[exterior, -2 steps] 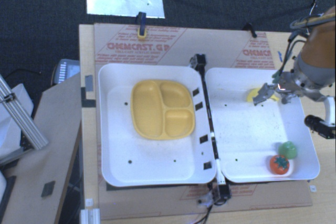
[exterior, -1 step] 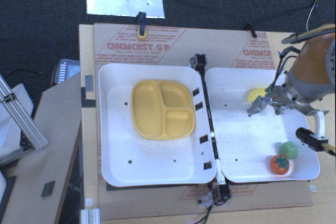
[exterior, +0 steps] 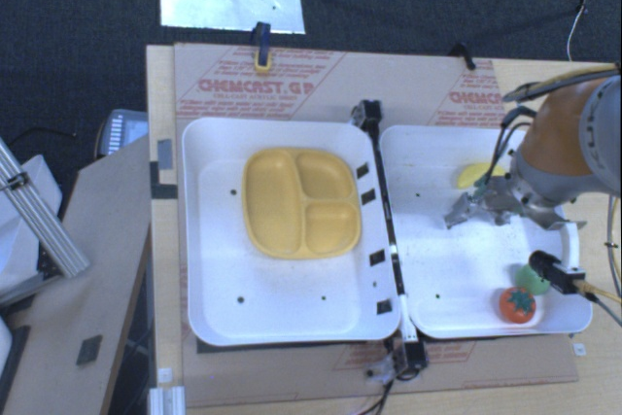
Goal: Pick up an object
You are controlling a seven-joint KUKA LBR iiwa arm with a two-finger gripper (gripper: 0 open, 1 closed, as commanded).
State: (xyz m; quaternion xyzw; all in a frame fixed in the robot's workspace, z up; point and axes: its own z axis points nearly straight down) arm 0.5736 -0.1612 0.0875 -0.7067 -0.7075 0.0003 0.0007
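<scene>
My gripper hangs low over the middle of the right bin, at the end of the grey arm with its orange band. A small yellow object lies just behind the gripper, close to it. Near the bin's front right corner sits a red round object with a green top. A green object rests right behind it, partly hidden by a black part of the arm. I see nothing held in the gripper.
The left bin holds a yellow divided plate. A black-clipped divider separates the two bins. Both stand on a cardboard sheet on the bench.
</scene>
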